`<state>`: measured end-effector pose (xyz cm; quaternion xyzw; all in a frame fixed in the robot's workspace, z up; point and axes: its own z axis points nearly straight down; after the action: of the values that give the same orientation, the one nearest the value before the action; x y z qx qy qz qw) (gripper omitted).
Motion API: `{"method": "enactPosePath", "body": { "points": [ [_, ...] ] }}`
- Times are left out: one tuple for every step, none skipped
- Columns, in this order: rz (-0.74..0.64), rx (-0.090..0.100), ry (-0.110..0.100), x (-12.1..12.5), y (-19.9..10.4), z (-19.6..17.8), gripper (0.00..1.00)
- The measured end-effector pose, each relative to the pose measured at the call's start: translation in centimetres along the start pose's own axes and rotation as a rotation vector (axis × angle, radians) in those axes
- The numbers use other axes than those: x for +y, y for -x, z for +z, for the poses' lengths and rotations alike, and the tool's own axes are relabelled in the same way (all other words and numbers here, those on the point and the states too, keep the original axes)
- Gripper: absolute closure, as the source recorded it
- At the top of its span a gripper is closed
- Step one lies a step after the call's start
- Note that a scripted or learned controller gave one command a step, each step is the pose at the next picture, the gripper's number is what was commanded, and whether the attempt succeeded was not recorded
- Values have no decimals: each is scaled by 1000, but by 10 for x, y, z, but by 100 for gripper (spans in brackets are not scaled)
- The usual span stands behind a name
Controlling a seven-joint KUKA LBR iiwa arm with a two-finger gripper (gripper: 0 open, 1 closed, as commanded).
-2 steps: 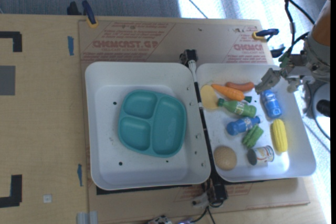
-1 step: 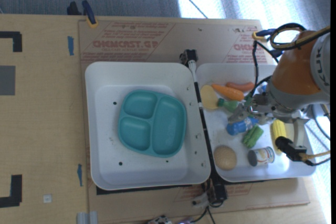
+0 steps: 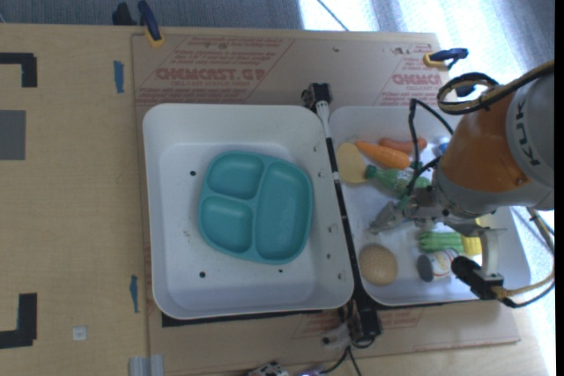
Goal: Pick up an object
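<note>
Hand (image 3: 385, 220) is hovering in the right bin (image 3: 520, 264), fingers spread, pinching nothing. Potato (image 3: 378, 263) is lying just below: probably light, hard, smooth; I am judging its rounded middle best.

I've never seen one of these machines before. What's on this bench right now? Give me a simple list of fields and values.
left bin: holds a teal divided plate
right bin: holds small food-like items
items in right bin: carrot, green bottle-like item, round tan item, green and yellow pieces
arm: grey with orange band, reaching over the right bin
gripper: low in the right bin among the items
holding anything: cannot tell
</note>
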<state>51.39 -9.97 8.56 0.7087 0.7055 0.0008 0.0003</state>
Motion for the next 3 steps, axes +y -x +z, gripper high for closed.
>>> {"method": "enactPosePath", "body": {
  "points": [
    [-208,0,0,95,55,0,0],
    [-206,-1,-4,95,57,-11,100],
    [-206,-1,-5,95,57,-10,0]
  ]
}}
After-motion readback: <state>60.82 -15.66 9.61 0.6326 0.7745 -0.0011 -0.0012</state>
